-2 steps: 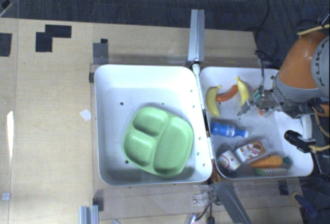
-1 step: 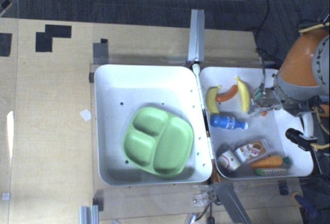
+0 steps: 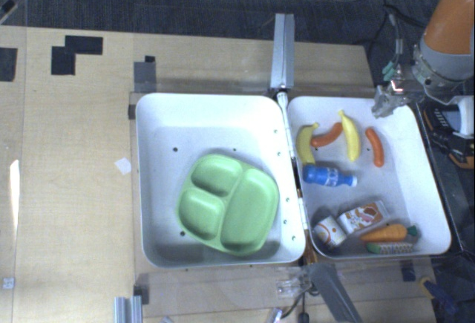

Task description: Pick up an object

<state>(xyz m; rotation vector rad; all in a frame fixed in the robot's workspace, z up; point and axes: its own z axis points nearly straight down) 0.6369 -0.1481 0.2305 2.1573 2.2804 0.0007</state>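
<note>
The orange sausage, the toy nearest the gripper, is judged the likeliest pick. It is seen lying in the right bin, just below the gripper and slightly toward the viewer, with its long axis running nearly along the line from the gripper toward the bin's near edge. The gripper is held over the bin's far right corner, apart from every toy; whether it is open or closed cannot be told (it is small and blurred here). Further off the same way, a yellow banana and a blue bottle are seen.
</note>
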